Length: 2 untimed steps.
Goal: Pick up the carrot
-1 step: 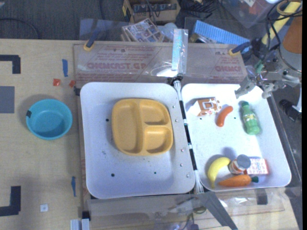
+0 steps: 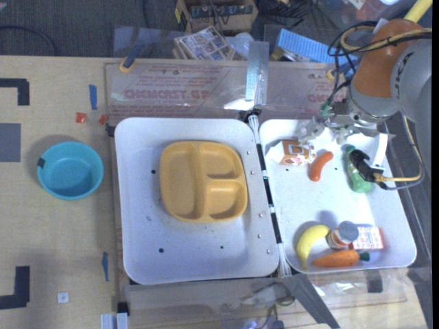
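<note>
A slanted overhead view shows a wooden bench with two shallow white bins side by side. Near the bench's left edge sits a round blue bowl, well apart from the bins. The left bin holds a yellow tray with compartments, lying near the bin's middle and slightly toward its far edge.

The right bin holds several small things. Near its far left corner lies a small white and orange carton, and just beside that, a red sausage lies at a tilt. By the near edge, a banana curves beside a small jar with a grey lid, and a red and white box sits just right of the jar. The carrot lies flat along the near edge, just in front of the banana and the jar, its green end pointing right. A green bottle lies near the right bin's far right side.

The grey arm, with its orange band, reaches in from the right over the right bin's far edge. The gripper hovers above the far part of that bin, near the carton and sausage and well apart from the carrot. How far it is open cannot be told, and nothing can be seen in its grasp.
</note>
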{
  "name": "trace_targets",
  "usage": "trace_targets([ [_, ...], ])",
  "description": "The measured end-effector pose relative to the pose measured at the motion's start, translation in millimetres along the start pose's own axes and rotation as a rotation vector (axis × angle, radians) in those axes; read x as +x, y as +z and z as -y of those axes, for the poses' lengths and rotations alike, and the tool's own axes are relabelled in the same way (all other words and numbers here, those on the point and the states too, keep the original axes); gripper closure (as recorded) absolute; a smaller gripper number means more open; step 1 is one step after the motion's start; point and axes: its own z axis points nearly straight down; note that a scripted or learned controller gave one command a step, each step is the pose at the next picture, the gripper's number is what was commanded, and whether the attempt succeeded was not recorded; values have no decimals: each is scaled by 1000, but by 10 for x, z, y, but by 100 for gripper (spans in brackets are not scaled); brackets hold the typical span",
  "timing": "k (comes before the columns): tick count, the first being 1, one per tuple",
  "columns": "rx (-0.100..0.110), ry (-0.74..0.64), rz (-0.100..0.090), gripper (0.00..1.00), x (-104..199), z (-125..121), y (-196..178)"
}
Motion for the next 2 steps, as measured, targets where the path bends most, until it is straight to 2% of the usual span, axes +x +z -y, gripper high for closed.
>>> trace_targets([
  [1, 29, 226, 0, 0, 438, 53, 269],
  [2, 32, 223, 1, 100, 446, 55, 186],
])
